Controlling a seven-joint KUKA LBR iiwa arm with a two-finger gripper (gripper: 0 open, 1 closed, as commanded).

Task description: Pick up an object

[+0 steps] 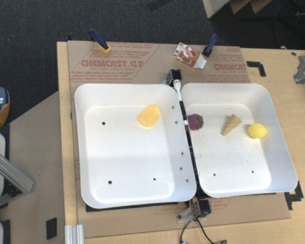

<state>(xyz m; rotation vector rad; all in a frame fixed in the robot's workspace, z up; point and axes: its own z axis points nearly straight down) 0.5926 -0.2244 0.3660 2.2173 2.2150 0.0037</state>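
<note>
- Nearest, at the seam between the bins: small black clamp [199, 207] with a dark cable [190, 230] trailing off the near edge.
- Under everything: brown cardboard sheet [137, 57] with red lettering, flat on the bench.
- Near left, off the cardboard: slanted aluminium bar [10, 173].
- Left bin [91, 151]: white, shallow, a few dark dots on its floor.
- Right bin [279, 161]: same kind, touching the left bin along a dark strip down the middle.
- In the right bin, toward its right wall: yellow ball [257, 131], resting on the floor.
- Just left of the ball, apart from it: tan cone-shaped piece [231, 124], lying tilted with its narrow end nearer.
- Further left, close against the seam-side wall of the right bin: dark purple lump [195, 121].
- In the left bin, far half, right of middle: pale yellow rounded object [149, 116], alone and well apart from the walls.
- At the far end of the seam: another black clamp [174, 77].
- Beyond the bins on the cardboard: red-and-white packet [189, 55], lying at a slant.
- At the cardboard's far edge: two blue clips, left blue clip [99, 40] with a yellow tip, right blue clip [211, 43].
- At the right edge, level with the far rim of the right bin: grey gripper [302, 70], partly cut off, well apart from every object; spread or pressed together, cannot tell.
- Farthest: dark carpet [66, 9].
</note>
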